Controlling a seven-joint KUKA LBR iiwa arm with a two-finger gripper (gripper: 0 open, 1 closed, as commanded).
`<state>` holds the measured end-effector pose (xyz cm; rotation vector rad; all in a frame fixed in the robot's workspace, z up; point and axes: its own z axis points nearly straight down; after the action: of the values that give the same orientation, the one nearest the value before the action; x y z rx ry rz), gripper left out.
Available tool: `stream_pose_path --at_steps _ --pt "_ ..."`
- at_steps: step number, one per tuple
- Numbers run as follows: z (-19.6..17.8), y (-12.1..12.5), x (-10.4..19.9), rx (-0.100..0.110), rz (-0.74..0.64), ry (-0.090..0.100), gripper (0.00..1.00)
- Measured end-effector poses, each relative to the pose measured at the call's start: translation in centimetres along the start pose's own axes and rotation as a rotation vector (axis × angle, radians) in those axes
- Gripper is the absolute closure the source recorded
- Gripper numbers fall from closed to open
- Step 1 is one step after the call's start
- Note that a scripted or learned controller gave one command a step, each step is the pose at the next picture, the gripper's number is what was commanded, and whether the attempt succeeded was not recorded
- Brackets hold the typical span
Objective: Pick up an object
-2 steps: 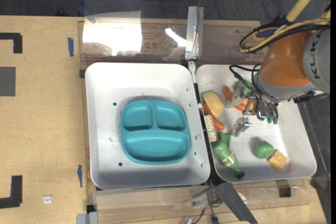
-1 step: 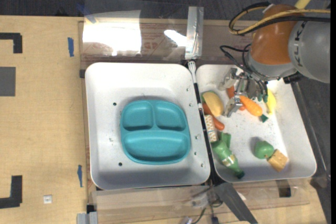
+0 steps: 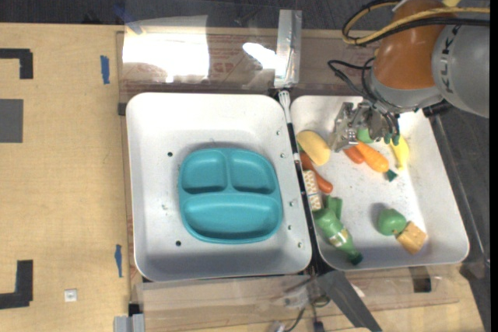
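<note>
My gripper (image 3: 354,127) hangs low over the upper part of the right bin (image 3: 443,190), under the orange wrist band. Just below it lie an orange carrot (image 3: 373,158) and a small green piece (image 3: 364,135) that touches or sits under the gripper's tip. A yellow banana (image 3: 400,151) lies to the right of the carrot. To the gripper's left rests a pale yellow oval food (image 3: 313,145). Whether anything is held is hidden from this angle.
The left bin (image 3: 148,128) holds a teal divided plate (image 3: 229,193). Along the right bin's left wall lie a red sausage (image 3: 322,184), a corn cob (image 3: 312,191) and green vegetables (image 3: 334,225). A green pepper (image 3: 388,221) and a tan block (image 3: 413,237) sit at the front right.
</note>
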<state>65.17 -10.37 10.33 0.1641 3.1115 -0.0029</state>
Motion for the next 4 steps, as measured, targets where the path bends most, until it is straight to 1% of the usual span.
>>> stream_pose_path --at_steps 1,2,3,4 --pt "0.1 0.1 0.1 0.000 0.000 0.002 0.00" --pt "1.5 -0.1 1.5 0.000 0.022 0.017 0.00" --pt "0.0 0.0 1.0 0.000 0.020 0.002 1.00" --pt "-19.8 -1.9 0.0 0.001 -0.024 0.005 1.00"
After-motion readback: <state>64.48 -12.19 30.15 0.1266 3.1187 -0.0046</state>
